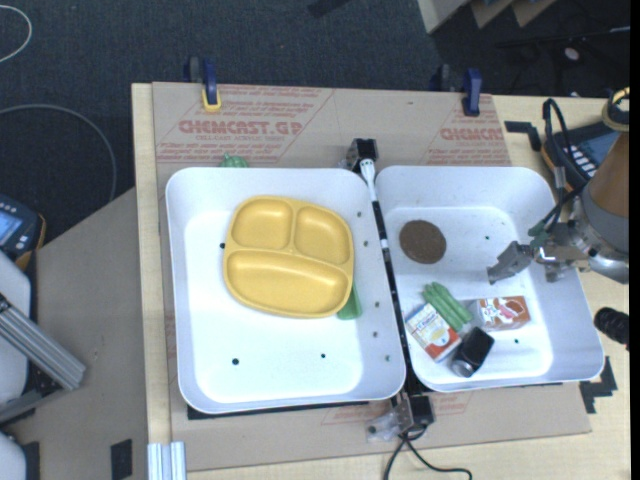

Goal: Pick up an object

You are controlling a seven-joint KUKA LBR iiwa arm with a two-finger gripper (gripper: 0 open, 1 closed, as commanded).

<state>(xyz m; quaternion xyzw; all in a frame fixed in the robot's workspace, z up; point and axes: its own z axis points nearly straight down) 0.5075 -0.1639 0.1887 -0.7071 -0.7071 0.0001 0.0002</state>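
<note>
inside the right bin (pixel 520 193), several small objects lie loose: a brown disc (pixel 422 241) toward the far left, a green stick-shaped item (pixel 447 306), a red and white packet (pixel 430 330), a red item (pixel 503 311) and a black block (pixel 472 351) nearer. over the bin's right side hangs the end effector (pixel 530 258); whether it is open or grasping anything cannot be told. a yellow divided tray (pixel 290 256) sits in the left bin (pixel 270 358).

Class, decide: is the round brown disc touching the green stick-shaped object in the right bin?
Apart. The camera view shows bare white bin floor between the round brown disc and the green stick-shaped object.
</note>
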